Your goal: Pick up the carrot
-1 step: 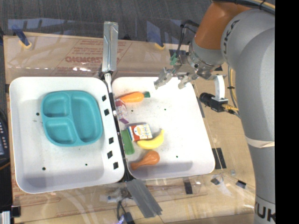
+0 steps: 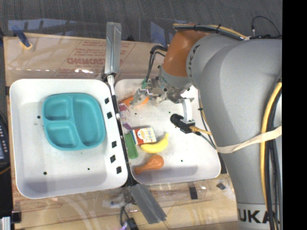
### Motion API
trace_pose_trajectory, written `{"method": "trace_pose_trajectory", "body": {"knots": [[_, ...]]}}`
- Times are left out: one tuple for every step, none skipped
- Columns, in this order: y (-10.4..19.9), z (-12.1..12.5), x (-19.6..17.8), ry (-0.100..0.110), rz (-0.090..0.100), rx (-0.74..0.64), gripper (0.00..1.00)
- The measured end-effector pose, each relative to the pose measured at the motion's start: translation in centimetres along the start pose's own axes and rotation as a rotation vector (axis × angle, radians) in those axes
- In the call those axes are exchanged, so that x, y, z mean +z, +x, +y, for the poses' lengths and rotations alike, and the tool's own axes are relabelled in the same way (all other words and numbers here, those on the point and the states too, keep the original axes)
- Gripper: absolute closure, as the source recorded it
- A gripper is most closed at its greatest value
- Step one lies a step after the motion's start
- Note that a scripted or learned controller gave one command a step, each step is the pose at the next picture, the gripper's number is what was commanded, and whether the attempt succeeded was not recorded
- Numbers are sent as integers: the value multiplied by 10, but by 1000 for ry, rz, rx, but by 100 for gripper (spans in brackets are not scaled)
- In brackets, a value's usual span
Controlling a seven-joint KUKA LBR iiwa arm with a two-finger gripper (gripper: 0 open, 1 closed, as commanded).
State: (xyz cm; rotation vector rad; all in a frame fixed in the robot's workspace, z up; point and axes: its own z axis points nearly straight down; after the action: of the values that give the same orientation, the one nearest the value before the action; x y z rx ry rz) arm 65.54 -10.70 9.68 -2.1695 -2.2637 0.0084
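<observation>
The carrot (image 2: 127, 101) is a small orange piece lying at the far left corner of the right bin (image 2: 201, 164), close to the divider between the bins. My gripper (image 2: 142, 95) is low over that corner, its tip right at the carrot's right end. I cannot tell whether it touches the carrot. The grey arm with its orange band (image 2: 178, 51) reaches in from the right and covers the bin's right side.
Also in the right bin are a yellow banana (image 2: 156, 145), a small carton (image 2: 144, 135), a green item (image 2: 132, 147), an orange pear-shaped fruit (image 2: 150, 163) and a purple item (image 2: 123, 113). A teal divided plate (image 2: 74, 121) sits in the left bin (image 2: 24, 176).
</observation>
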Motion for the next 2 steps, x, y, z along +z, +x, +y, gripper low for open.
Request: {"method": "trace_pose_trajectory", "body": {"knots": [[5, 0, 10, 4, 0, 266, 0], [-42, -1, 9, 0, 0, 318, 0]]}}
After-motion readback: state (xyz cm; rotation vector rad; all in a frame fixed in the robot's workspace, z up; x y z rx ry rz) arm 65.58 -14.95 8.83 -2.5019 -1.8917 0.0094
